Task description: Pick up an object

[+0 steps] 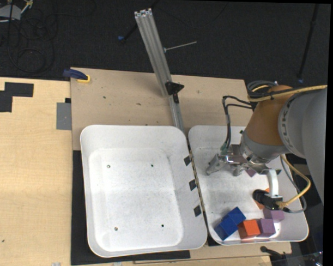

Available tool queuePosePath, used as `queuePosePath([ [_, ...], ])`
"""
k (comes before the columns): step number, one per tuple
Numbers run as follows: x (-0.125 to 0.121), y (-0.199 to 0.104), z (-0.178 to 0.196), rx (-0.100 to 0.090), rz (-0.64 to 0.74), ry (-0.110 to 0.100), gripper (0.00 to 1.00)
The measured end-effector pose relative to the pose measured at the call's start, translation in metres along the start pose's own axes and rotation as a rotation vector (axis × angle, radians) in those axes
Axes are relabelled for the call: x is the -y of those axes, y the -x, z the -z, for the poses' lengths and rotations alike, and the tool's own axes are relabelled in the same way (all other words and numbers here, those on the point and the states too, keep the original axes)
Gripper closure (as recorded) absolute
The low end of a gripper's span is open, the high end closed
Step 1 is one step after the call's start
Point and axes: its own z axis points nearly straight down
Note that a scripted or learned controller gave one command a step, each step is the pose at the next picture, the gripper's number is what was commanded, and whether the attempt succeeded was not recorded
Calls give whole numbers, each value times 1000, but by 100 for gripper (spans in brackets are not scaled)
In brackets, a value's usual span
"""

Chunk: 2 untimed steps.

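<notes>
**binwatcher:** Starting closest to the camera, in the near corner of the right bin (218, 187): a blue block (230, 222), an orange block (250, 228) just beside it, and a purple block (268, 226) touching the orange one. All three are sitting on the bin floor.

**kuka_fan:** And the gripper (226, 162)?

**binwatcher:** It's further back in the same bin, low over bare floor and apart from the blocks. Honestly can't tell from this angle if it's spread or pinched together.

**kuka_fan:** What about the other side?

**binwatcher:** The left bin (87, 137) sits right alongside. Behind both bins, an aluminium rail (157, 53) slants up from the bench (118, 98), and there's a blue clamp (76, 75) at the far left corner.
</notes>
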Motion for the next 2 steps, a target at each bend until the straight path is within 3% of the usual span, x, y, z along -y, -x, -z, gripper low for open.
queuePosePath([
  [1, 0, 2, 12, 0, -7, 2, 100],
  [2, -1, -1, 75, 1, 1, 10, 100],
])
